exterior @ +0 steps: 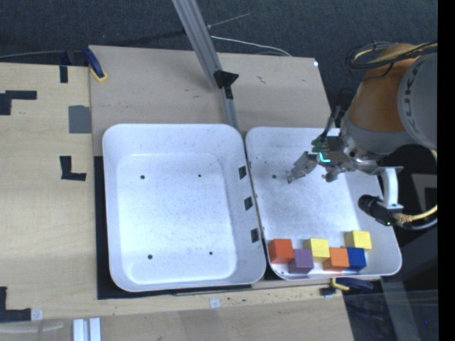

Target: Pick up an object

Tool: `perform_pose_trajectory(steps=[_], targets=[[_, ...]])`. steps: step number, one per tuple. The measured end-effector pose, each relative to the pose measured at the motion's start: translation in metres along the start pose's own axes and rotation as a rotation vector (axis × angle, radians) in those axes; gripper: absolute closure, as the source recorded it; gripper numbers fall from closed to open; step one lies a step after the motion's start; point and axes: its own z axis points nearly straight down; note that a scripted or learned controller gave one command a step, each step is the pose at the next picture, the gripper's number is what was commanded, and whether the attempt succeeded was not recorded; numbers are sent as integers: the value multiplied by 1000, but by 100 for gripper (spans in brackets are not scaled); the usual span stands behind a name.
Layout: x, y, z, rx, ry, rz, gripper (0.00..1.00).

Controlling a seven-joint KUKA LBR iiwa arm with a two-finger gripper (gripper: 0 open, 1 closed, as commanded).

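Gripper [311, 171] is hovering over the upper part of the right bin [284, 142], fingers spread apart, nothing between them. Blocks are lying along the bin's near edge, well apart from it: orange block [281, 250], purple block [303, 260], yellow block [319, 247], blue block [356, 258].

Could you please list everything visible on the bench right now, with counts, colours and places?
White bins: 2, side by side; left bin, right bin.
Orange blocks: 2, near edge of right bin, one at the row's left, one further right.
Yellow blocks: 2, same row, and.
Purple block: 1, beside the left orange one.
Blue block: 1, below the right yellow one.
Metal pole: 1, grey, behind the bins.
Arm: 1, grey with orange band, from the right.
End effector: 1, over the right bin's far half, fingers apart, holding nothing.
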Motion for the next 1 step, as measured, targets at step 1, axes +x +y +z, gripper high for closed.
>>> perform_pose_trajectory(steps=[1], targets=[[0,0,0,0,0,0,0]])
